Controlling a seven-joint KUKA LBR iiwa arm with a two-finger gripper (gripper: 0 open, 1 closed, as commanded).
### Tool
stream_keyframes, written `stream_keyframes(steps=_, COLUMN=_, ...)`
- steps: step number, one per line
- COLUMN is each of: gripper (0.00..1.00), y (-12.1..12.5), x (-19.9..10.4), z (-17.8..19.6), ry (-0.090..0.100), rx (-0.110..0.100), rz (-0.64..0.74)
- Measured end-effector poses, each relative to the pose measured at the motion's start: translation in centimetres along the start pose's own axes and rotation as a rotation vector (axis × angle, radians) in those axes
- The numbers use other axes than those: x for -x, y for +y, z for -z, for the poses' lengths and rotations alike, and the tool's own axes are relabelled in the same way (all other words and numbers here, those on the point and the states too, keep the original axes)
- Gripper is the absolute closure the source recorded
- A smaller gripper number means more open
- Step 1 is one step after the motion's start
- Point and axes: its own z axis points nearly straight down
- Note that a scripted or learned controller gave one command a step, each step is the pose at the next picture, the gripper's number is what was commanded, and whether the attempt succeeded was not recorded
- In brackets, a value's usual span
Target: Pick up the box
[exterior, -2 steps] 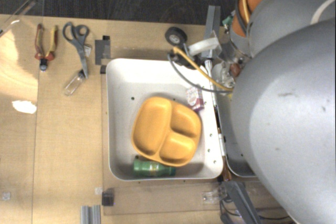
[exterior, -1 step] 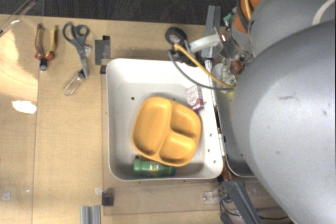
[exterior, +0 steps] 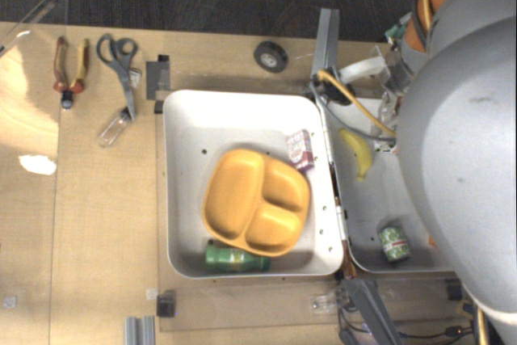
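Note:
A small box (exterior: 300, 149) with pink and white print lies in the left bin (exterior: 186, 174), near its right wall. Just below and left of it rests a yellow divided tray (exterior: 257, 201). The grey arm (exterior: 460, 141) with its orange band covers most of the right bin (exterior: 367, 254). The gripper itself is hidden beneath the arm.
A green bottle (exterior: 234, 258) lies at the left bin's front edge, partly under the yellow tray. In the right bin are a banana (exterior: 358, 152) and a green can (exterior: 394, 243). Pliers (exterior: 69, 69), scissors (exterior: 121, 65) and a tape roll (exterior: 271, 56) lie on the bench behind the bins.

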Motion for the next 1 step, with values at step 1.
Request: stream_keyframes(steps=1, gripper=1.0, y=6.21, x=-1.17, z=8.55, ry=0.001, rx=0.0, rz=0.024)
